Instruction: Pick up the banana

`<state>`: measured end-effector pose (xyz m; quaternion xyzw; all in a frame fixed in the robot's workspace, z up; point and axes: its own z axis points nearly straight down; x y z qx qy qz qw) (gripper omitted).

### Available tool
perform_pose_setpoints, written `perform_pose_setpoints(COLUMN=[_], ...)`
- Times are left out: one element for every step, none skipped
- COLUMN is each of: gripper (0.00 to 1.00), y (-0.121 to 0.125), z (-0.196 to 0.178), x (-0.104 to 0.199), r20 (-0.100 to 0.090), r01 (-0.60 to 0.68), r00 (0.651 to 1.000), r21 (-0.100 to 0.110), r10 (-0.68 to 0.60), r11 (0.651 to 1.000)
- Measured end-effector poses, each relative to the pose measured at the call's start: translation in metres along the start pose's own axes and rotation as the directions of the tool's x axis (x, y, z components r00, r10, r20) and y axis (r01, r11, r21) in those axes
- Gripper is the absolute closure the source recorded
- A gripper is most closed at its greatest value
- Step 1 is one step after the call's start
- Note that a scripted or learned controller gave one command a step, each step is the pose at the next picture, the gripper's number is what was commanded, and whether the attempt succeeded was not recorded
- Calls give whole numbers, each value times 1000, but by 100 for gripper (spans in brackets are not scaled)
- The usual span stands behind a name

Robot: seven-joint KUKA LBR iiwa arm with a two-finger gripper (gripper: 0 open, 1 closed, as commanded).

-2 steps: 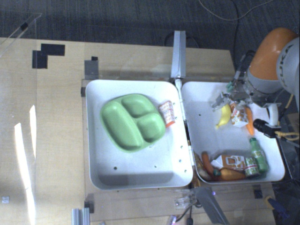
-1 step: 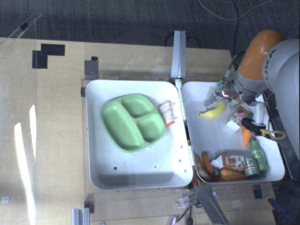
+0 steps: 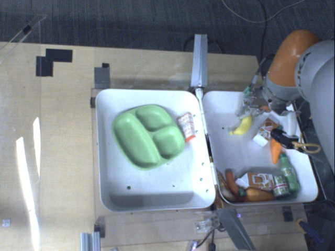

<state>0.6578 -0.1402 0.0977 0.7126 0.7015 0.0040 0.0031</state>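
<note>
Lying in the left bin [image 3: 104,192], a green divided plate [image 3: 149,135] fills its middle. In the right bin [image 3: 220,156] the banana [image 3: 241,126] rests near the far edge, just below the gripper [image 3: 252,102]; whether it grips anything, I cannot tell.
</note>
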Motion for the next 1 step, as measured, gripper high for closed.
perform_pose_setpoints(gripper=[100], y=[7], z=[-115], x=[29], r20=[2], r01=[-4], r00=[1000], r21=[7], r10=[4], r11=[1000])
